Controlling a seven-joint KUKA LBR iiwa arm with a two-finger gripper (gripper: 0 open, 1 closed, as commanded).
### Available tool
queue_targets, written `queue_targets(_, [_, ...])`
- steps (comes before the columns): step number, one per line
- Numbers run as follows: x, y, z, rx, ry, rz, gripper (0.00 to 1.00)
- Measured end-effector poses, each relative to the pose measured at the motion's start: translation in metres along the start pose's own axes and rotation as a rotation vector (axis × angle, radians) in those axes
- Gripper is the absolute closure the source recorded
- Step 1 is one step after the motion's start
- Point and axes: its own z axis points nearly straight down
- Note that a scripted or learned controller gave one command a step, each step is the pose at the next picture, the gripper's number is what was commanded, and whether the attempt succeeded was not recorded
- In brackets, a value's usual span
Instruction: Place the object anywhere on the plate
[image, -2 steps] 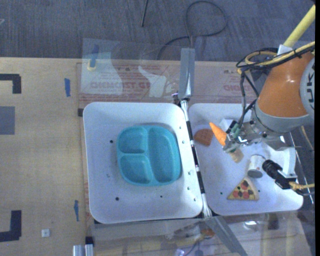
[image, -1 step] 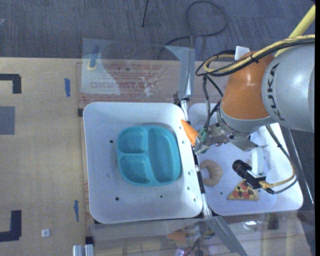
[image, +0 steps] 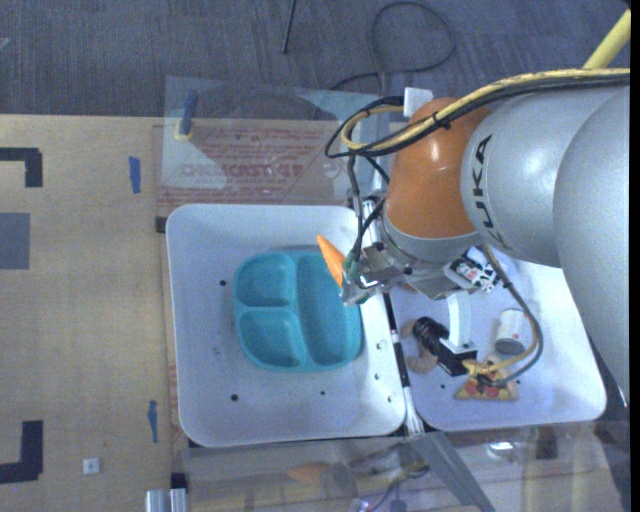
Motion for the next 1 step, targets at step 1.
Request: queue_targets(1, [0.0000,0.0001,-0.0001,0.000,0.000,0.000,0.00])
